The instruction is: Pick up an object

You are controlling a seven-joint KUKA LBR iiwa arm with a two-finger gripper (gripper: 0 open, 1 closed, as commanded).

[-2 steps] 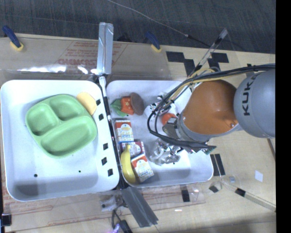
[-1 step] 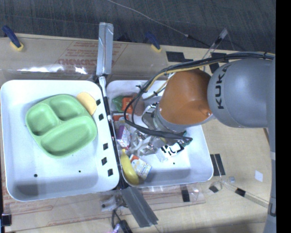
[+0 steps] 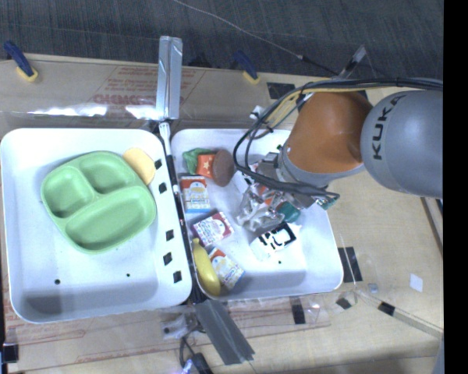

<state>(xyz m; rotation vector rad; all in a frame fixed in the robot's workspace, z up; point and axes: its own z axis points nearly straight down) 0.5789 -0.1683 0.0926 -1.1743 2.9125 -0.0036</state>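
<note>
- Dark carpet surrounds the desk (image 3: 78, 80); two white bins sit on it.
- My jaws (image 3: 264, 209) hang low in the right bin (image 3: 320, 275); I cannot tell whether they are parted or clenched.
- Just below them lies a small white packet with black print (image 3: 276, 238), looking light, flat and crinkly; I'd pinch across its short edges.
- Further left: snack cartons (image 3: 193, 193), a banana (image 3: 203, 269).
- Left bin (image 3: 31, 279) holds a green divided plate (image 3: 100, 199).

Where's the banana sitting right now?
The banana lies in the right bin, at its near-left corner against the divider, just beside a small carton and below another small carton.
</note>
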